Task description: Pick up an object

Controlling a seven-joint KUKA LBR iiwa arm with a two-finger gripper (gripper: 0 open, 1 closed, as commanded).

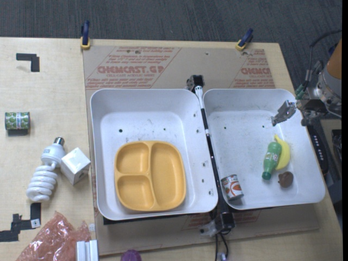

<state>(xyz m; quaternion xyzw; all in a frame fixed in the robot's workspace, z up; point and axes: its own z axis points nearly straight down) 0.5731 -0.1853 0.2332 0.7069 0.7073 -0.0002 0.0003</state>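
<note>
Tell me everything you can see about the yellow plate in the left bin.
The yellow plate looks like smooth plastic, a rounded rectangle with a raised rim. Ridges split it into three compartments: one long section on its right side and two smaller ones stacked on its left. All three look bare. It lies flat and upright on the floor of the left bin, toward the near edge, turned slightly off square. Nothing but the bin floor touches it.

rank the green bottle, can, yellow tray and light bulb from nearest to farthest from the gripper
Measured from the gripper at the right bin's far right edge:
1. Green bottle, right bin, just below the gripper, beside a banana.
2. Can, right bin's near left corner.
3. Yellow tray, in the left bin.
4. Light bulb, on the bench left of both bins.
</note>
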